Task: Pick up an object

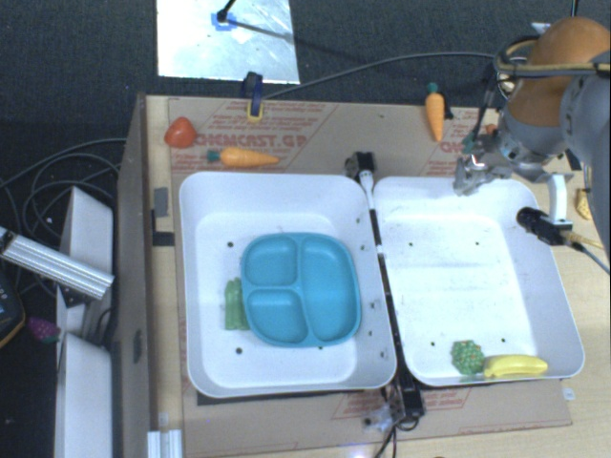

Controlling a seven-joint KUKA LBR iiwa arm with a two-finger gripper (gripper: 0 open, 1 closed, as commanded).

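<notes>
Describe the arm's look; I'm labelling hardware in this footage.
The arm is grey with rounded joint housings and a wide orange band above the wrist. Thin dark cables run along it near the band. The wrist narrows to a small metallic gripper, too blurred to make out markings.
</notes>
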